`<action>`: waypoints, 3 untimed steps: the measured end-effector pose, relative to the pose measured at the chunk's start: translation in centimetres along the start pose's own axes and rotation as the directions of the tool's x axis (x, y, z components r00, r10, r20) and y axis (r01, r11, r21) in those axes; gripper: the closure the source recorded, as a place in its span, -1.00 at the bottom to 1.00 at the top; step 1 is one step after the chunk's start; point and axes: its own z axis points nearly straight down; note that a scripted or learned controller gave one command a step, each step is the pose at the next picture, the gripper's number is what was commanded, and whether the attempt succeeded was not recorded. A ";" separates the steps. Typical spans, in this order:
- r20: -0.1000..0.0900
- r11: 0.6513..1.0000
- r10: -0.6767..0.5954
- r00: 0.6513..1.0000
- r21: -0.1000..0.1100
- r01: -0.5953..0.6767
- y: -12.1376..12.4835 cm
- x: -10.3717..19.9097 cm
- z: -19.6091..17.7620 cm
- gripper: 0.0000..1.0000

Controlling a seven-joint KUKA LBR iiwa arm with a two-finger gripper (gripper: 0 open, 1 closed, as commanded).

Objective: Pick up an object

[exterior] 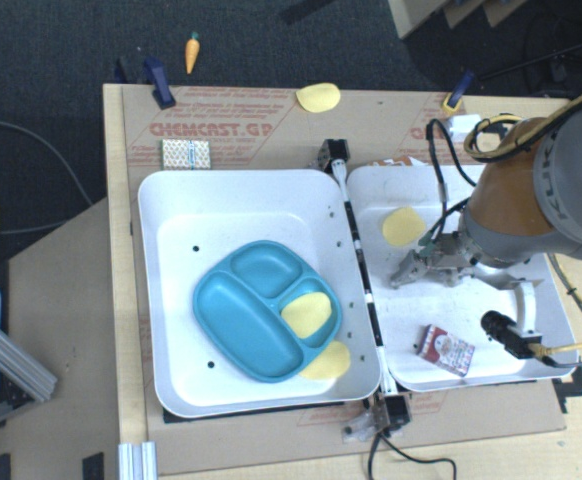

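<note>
Yellow shapes are scattered across the scene: a flat yellow disc [403, 226] lies in the upper left part of the right bin [411, 368], just up and left of the gripper [411, 268]. It is roundish, so it has no clear long axis and points no particular way. A small red and white packet [444, 349] lies flat lower in the same bin, its long axis running from upper left to lower right, at a slight slant to the bin's front wall.

The arm [531, 193] reaches in from the right, its orange band above the wrist over the right bin. The gripper's grey tip extends leftward and slightly down, near the disc's lower edge. Whether it touches the disc or the bin floor cannot be told from this slanted view, and the jaws are too blurred and small to tell whether they stand apart or together. Nothing is seen between them.

In the left bin [171, 208] a blue divided plate [251, 308] sits tilted, its long axis running upper right to lower left. A yellow piece [307, 313] rests in its right compartment, and another yellow piece [326, 361] lies just beside the plate's lower right rim. On the bench [121, 268] behind the bins lies one more yellow disc-like piece [318, 97].
</note>
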 end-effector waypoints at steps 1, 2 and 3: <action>0.003 1.000 0.000 1.000 -0.004 0.000 -2.3 -5.1 -3.8 -1.00; 0.001 1.000 -0.002 1.000 -0.004 0.002 3.4 0.8 -1.4 -1.00; 0.003 1.000 -0.001 1.000 -0.004 0.001 4.0 -0.4 0.0 -1.00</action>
